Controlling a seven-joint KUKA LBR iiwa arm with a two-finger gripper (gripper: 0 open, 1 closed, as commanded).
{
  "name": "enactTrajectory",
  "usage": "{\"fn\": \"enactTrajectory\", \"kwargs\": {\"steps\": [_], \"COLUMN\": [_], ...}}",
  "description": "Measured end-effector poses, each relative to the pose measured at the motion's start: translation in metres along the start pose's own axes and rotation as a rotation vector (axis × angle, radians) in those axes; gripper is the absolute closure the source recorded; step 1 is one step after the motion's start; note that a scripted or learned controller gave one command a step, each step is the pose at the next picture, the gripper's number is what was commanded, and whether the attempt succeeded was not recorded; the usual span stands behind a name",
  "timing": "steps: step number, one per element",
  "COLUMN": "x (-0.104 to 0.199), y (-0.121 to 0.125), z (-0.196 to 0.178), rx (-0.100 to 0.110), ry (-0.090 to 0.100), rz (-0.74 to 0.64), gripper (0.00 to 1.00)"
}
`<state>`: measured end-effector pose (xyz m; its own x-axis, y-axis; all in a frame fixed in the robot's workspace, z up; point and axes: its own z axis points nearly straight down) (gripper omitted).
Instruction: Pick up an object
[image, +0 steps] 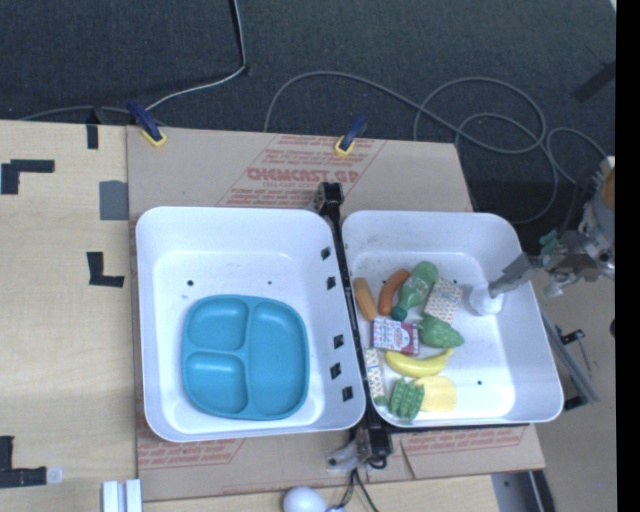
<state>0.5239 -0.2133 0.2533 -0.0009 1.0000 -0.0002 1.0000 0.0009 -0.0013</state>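
The gripper hangs over the right bin, and I can't tell how it's set; nothing looks caught. This seems the approach: the toy food pile lies just beyond its tip, so it must shift over and descend.

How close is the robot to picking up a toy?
Nothing looks picked up yet. The toys, like the banana and carrot, all lie in the right bin. The gripper is low at that bin's right side, apart from the pile, with no toy seen in it. Reaching a toy, grabbing and lifting are all left.
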Motion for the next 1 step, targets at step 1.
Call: {"fn": "enactTrajectory", "kwargs": {"steps": [1], "x": [0.0797], "y": [0.0151], "z": [0.0543], "rx": [0.001], "ry": [0.001], "rz": [-0.002], "gripper": [0.0]}}
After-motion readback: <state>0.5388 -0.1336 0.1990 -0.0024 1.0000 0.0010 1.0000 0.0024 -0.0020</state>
